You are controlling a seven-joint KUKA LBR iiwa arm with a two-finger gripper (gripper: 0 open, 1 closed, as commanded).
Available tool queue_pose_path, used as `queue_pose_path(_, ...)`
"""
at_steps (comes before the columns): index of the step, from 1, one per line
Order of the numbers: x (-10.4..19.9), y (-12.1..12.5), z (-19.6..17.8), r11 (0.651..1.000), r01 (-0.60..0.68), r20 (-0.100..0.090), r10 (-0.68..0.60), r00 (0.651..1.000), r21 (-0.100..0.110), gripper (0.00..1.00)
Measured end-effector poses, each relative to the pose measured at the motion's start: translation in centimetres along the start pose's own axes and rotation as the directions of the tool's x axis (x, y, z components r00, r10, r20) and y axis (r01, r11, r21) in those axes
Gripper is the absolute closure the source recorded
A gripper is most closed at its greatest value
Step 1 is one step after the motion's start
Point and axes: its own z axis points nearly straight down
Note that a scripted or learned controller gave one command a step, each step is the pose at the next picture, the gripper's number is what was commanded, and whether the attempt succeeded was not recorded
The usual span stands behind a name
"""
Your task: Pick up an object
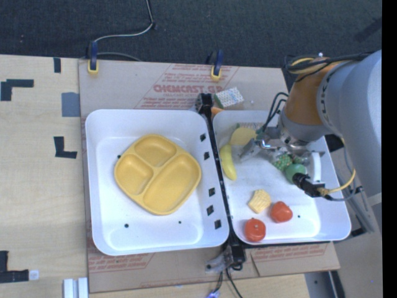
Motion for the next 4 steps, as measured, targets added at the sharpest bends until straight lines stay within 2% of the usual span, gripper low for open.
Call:
queue_pose_path(1, 0.2, -4.1, 0.0, 1.0, -0.001, 0.001, 0.001, 1.0, -0.001, 0.0)
queue_pose_path(2, 2.1, 0.8, 0.0, 1.0, 0.0, 0.0, 0.0, 1.0, 0.0, 0.0)
queue_pose_path(3, 2.1, 1.7, 0.1, 1.0, -0.001, -0.001, 0.001, 1.0, 0.004, 0.0)
queue_pose_path(4, 2.2, 1.8, -1.0, 1.0, 0.0, -0.001, 0.0, 1.0, 0.001, 1.0)
